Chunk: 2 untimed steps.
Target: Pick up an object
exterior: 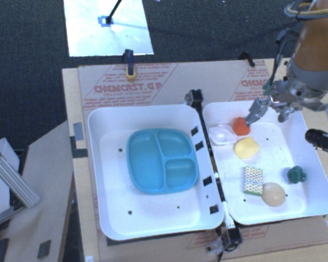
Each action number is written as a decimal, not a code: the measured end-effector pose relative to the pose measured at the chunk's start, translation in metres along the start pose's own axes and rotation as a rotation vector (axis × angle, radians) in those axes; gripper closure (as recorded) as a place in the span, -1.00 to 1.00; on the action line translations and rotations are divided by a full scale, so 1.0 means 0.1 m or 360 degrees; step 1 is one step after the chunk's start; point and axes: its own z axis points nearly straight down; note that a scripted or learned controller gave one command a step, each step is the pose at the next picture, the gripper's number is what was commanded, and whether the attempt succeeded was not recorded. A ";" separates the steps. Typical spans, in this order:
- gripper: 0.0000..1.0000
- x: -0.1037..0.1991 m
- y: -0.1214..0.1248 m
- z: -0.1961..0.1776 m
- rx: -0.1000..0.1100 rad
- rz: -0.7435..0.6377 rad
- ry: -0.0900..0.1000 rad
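Gripper (256,112) on the grey arm hangs over the far end of the right bin (318,199), its tip just beside an orange object (241,126); from where I stand I cannot tell how wide the claw is set, and nothing shows between its tips; the candidates lie close together: a white piece (221,134) touching the orange one, a yellow object (246,148) just in front, a green-and-white checked block (253,180) against a beige ball (273,194), and a small dark green item (296,174) apart near the outer wall; the left bin (117,217) carries a blue divided plate (160,160); the risk, as I judge it, is crowding: a descent on the orange object could nudge its white neighbour, or a rounded piece could squirt sideways from a closing claw
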 end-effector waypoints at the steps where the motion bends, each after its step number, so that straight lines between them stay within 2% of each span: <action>1: -1.00 0.00 0.02 -0.07 -0.0019 -0.0003 -0.0002; 2: -1.00 0.03 0.05 0.56 -0.0012 0.0000 -0.0001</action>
